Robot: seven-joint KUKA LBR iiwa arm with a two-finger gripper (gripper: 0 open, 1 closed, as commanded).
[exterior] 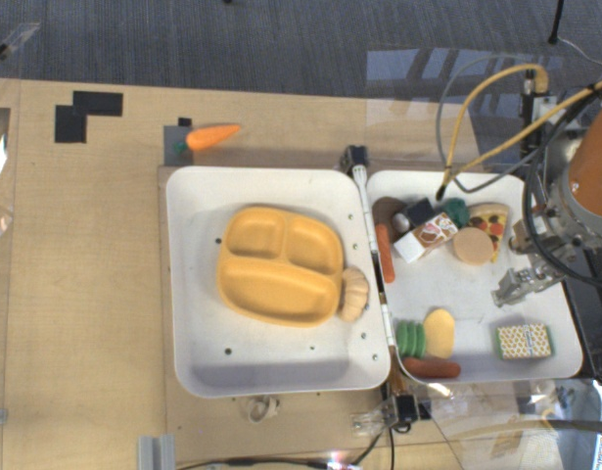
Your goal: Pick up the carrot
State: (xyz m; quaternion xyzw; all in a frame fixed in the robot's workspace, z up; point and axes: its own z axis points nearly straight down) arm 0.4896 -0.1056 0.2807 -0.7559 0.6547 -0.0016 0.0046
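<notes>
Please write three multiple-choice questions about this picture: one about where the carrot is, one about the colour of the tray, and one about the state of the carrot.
1. Where does the carrot lie?
A. in the left bin
B. on the bench behind the left bin
C. in the right bin

2. What colour is the divided tray?
A. yellow
B. blue
C. red

3. How is the carrot now?
A. held by the gripper
B. on the tray
C. lying free, far from the gripper

Answers: 1 B, it lies on wood outside the rim; 2 A, plainly yellow; 3 C, the gripper is over the right bin.
</notes>
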